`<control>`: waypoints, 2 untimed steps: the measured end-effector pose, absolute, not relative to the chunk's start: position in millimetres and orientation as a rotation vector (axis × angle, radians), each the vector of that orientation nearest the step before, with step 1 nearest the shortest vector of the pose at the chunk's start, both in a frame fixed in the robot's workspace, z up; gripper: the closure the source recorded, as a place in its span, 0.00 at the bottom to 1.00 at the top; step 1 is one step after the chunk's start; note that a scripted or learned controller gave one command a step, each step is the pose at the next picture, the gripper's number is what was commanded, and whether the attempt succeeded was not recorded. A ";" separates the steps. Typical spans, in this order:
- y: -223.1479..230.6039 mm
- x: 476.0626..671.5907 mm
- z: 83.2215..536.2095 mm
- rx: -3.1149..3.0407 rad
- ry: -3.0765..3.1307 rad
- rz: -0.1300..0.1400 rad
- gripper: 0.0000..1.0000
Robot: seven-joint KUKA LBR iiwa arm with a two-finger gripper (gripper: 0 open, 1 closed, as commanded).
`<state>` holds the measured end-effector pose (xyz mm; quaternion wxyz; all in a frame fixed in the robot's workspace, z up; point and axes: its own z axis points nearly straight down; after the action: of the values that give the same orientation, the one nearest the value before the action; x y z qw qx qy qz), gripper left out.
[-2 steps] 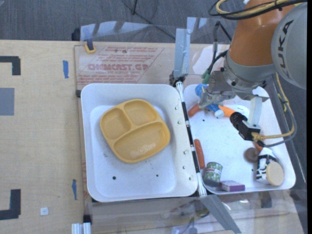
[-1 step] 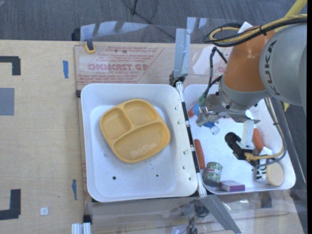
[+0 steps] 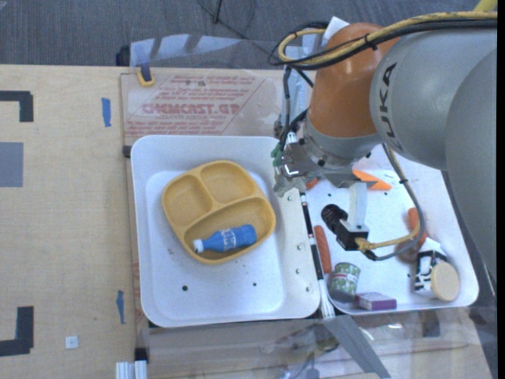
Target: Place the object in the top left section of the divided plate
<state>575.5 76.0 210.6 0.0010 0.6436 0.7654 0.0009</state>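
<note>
Gripper (image 3: pixel 293 178), its grasp hidden and not to be told, is pictured while the blue bottle (image 3: pixel 227 238) lies lower left of it in the divided plate's (image 3: pixel 167 208) large section; the top left section (image 3: pixel 187 201) is bare, so placement is judged undone.

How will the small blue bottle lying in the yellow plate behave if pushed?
The small blue bottle with a white cap lies sideways, so it would likely roll. It looks small, probably light. The rim of the yellow divided plate may stop it.

A green can (image 3: pixel 345 278) and a purple block (image 3: pixel 375 301) sit by the right bin's (image 3: pixel 394 268) front edge, with a tan disc (image 3: pixel 445 281) near its front right corner.
</note>
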 end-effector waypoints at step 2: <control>53.4 581.9 184.6 2.212 2.234 -0.002 1.00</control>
<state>581.9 53.4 184.6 -0.0010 0.7036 0.7106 -0.0006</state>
